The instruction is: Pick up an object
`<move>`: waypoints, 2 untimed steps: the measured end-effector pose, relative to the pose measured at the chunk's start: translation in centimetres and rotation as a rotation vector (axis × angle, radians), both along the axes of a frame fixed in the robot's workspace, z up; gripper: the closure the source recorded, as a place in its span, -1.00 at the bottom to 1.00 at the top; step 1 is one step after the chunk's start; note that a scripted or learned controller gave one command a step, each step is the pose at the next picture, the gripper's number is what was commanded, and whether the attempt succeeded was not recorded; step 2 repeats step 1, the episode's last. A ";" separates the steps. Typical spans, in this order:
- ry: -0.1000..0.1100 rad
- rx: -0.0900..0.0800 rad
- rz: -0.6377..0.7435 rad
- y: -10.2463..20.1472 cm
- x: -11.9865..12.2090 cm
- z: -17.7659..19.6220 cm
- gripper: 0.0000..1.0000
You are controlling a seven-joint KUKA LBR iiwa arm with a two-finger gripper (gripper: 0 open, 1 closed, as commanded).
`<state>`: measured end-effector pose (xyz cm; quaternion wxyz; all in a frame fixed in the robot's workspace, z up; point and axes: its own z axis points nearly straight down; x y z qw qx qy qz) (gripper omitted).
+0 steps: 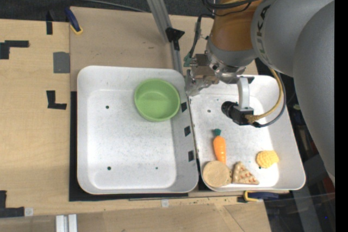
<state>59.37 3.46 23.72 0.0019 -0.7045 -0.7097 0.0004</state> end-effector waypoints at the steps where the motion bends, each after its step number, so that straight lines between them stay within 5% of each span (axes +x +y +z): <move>1: 0.002 -0.001 -0.001 4.5 -3.7 -0.5 1.00; 2: 0.002 -0.001 -0.001 4.5 -3.7 -0.5 1.00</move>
